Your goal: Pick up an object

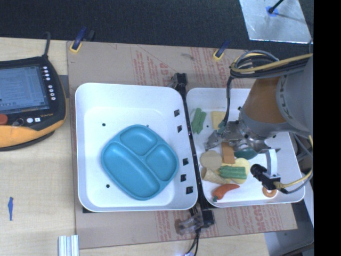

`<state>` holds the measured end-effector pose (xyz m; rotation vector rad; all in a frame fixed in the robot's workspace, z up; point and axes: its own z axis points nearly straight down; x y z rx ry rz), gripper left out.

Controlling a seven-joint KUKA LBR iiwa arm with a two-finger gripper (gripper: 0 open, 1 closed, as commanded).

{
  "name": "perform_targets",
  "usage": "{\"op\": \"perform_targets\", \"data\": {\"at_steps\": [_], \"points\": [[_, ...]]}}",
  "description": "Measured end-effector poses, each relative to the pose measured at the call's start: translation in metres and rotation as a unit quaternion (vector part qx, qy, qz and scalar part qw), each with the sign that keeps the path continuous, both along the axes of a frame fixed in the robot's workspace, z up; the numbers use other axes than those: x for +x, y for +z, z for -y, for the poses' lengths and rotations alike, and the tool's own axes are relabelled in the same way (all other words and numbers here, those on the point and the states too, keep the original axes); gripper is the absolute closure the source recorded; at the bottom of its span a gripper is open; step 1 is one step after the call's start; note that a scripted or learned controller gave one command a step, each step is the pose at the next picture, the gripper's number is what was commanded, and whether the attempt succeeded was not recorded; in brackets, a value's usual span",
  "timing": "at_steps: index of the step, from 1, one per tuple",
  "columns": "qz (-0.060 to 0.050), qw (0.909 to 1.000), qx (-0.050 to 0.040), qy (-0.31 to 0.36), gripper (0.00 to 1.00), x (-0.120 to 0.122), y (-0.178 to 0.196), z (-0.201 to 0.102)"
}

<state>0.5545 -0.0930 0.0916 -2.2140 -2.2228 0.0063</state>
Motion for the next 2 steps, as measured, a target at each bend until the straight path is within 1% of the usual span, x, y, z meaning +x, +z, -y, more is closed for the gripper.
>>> {"op": "perform_targets", "data": {"at_steps": [1,2], "points": [[0.0,1.0,0.0001,0.0,1.0,0.001,0.011,0.001],[0.009,1.0,0.0005,0.004,1.0,0.074,0.107,-0.061]]}}
